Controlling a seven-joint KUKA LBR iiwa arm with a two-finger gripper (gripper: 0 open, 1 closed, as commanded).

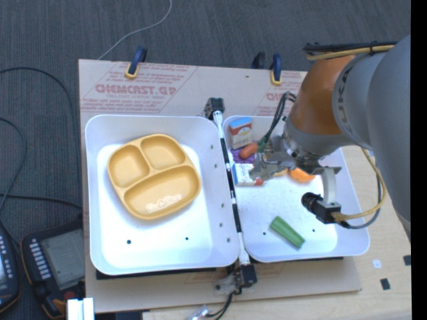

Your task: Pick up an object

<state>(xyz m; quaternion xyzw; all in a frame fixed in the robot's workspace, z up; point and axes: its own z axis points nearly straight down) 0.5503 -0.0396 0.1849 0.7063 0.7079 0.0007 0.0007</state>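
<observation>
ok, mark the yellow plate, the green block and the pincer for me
yellow plate (155, 177): camera view, on the floor of its large compartment.
green block (287, 232): camera view, middle of its top face.
pincer (263, 171): camera view, between the fingertips, above the right bin.

The protective sheet (127, 89) covering the board under both bins carries red lettering. At the far left it reads "CHEMCAST GP", with finer red lines above and below that are too small to read. The same red print repeats at the far right (283, 96), partly hidden by the arm. The yellow divided plate (154, 175) in the left bin bears pale raised lettering in its largest compartment; it is illegible. The small carton (241, 133) in the right bin shows printing that cannot be read.
</observation>
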